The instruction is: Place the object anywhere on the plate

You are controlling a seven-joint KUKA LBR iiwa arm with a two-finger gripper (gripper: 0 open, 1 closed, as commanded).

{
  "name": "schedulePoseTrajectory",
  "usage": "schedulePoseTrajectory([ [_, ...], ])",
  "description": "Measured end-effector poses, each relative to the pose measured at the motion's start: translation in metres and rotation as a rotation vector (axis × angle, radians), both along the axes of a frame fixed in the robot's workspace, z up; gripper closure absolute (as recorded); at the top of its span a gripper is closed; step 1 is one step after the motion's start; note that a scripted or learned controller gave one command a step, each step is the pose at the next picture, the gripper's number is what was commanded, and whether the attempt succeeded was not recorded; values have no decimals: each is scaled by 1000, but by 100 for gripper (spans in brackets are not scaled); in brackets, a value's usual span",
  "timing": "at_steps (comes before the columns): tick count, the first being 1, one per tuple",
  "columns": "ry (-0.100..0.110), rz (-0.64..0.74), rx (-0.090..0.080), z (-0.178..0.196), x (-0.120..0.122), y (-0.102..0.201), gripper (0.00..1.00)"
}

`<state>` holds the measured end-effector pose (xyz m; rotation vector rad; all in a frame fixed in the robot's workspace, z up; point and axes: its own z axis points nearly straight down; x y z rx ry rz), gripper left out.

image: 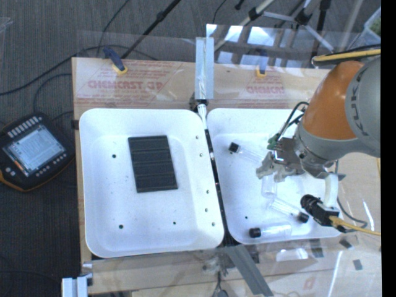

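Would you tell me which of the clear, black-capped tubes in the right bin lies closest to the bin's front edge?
The tube at the front of the right bin, its black cap pointing left. The other tubes lie farther back, nearer the gripper.

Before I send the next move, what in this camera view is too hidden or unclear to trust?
- Claw: its tips blur against the white right bin; whether it grips anything cannot be told.
- Clear tubes: one with a black cap near the front wall is readable; the others under the arm are see-through and partly covered, so their count is unsure.
- Dark plate in the left bin: plain to see, surface detail too small.
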<state>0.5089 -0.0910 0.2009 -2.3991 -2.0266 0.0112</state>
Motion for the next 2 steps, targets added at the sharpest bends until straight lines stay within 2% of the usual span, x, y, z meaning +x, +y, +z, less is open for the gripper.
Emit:
schedulePoseTrajectory([
  [1,-1,-122,-1,16,108,67,100],
  [2,2,-112,1,-4,-4,135,100],
])
